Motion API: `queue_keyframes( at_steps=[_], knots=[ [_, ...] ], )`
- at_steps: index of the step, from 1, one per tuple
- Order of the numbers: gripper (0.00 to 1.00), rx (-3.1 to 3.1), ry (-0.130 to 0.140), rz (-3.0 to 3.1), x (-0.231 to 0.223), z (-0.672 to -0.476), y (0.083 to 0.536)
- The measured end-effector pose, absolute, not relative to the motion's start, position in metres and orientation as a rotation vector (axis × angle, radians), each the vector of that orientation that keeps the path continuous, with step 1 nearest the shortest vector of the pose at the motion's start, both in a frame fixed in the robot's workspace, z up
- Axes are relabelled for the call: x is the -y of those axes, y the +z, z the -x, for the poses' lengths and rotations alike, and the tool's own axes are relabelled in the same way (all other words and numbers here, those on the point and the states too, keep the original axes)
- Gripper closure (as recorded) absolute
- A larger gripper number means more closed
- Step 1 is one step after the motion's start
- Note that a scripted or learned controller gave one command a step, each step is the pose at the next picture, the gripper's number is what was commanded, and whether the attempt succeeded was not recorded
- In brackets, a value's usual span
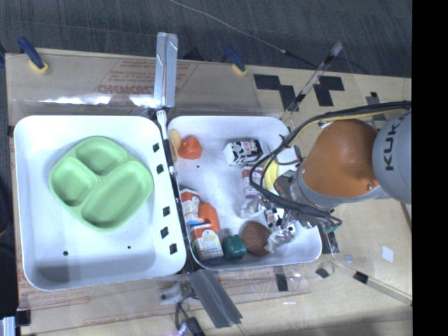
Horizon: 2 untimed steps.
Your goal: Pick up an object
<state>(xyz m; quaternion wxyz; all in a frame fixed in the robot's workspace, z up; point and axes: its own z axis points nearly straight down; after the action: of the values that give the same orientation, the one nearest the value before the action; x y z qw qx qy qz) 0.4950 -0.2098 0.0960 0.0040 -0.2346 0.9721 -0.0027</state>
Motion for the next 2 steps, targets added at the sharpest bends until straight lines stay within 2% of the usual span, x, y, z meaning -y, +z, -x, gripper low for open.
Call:
queue_keyframes(
  at_steps=[1, 2],
  knots=[
    [1.0, -3.038, -0.009, 0.745, 0.207, -0.498, 0.108],
    [1.0, -3.095, 0.003, 0.53, 0.17, -0.578, 0.092]
  ],
)
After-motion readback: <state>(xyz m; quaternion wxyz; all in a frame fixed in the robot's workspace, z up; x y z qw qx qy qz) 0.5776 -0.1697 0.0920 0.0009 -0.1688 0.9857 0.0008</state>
